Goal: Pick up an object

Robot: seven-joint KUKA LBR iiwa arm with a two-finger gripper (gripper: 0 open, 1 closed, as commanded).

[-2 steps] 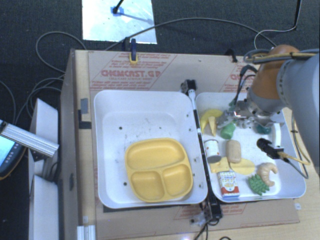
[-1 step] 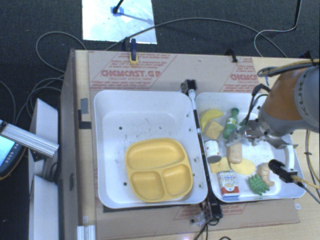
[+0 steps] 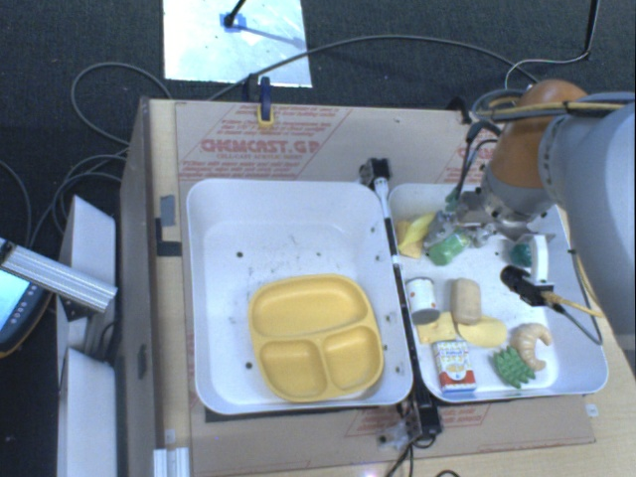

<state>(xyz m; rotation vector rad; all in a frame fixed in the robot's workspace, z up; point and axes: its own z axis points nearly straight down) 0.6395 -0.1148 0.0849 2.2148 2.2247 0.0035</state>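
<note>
The claw (image 3: 459,229) hangs over a glossy green rounded object (image 3: 446,247) in the right bin (image 3: 586,366); its grip state I cannot tell.

Two white bins (image 3: 214,266) — one yellow tray (image 3: 313,334), about eight small items.

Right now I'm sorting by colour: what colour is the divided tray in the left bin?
Yellow; the divided tray shows best in the camera view.
</note>
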